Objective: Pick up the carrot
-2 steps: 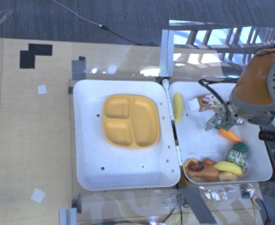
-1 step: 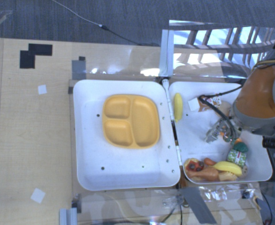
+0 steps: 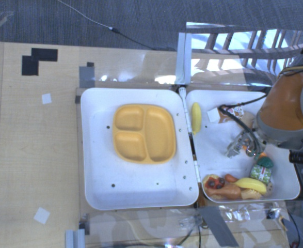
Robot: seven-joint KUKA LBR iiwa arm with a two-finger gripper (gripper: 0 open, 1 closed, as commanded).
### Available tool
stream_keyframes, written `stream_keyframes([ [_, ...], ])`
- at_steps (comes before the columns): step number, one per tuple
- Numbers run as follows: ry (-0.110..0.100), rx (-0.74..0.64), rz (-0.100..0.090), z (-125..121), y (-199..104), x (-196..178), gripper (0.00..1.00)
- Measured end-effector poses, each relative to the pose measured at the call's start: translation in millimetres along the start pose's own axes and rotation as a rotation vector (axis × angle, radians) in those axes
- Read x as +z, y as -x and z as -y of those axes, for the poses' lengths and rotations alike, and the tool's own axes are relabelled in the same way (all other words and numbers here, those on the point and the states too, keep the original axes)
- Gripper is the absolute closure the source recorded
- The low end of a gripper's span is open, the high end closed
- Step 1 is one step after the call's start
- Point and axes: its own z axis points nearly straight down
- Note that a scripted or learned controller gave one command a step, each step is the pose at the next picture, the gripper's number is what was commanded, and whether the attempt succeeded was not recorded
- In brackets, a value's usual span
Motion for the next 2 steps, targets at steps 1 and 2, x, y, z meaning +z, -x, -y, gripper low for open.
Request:
stream_keyframes([
  [1, -0.005, 0.127, -0.008, 4, 23, 0, 0.0],
  [2, -0.001, 0.12, 0.001, 1, 25, -12, 1.0],
])
